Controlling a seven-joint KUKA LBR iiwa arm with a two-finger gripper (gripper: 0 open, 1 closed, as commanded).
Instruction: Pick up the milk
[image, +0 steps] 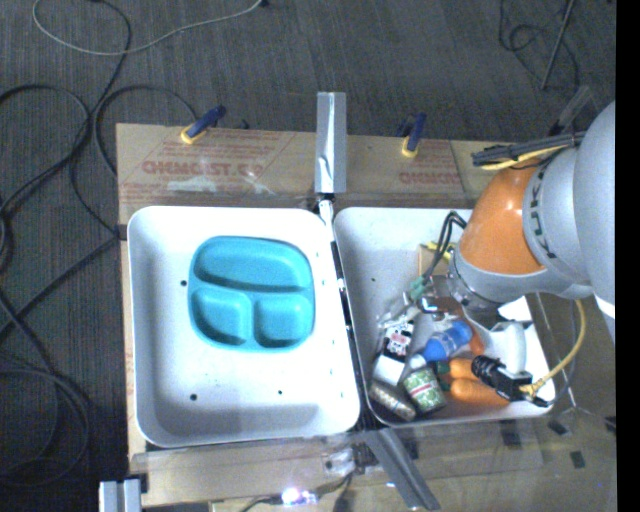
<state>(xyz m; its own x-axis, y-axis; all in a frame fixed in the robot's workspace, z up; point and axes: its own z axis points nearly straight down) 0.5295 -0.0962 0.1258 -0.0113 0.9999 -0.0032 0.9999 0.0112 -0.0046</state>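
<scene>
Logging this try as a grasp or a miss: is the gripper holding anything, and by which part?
Cannot be told. The gripper sits low among the clutter in the right white bin, and the grey-and-orange arm covers it.

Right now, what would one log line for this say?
arm: over right bin | milk: lying among clutter, not lifted | blue tray: left bin

The arm (560, 225) runs off the right edge, so you see nothing of it past the orange band. Its wrist covers the right bin's (375, 250) far right part and hides the gripper's fingers from you. The heap (425, 365) at that bin's near side is too small and tangled for you to tell the milk from the rest; several pieces overlap. Floor cables (60, 120) are cut by the left and far edges.
</scene>
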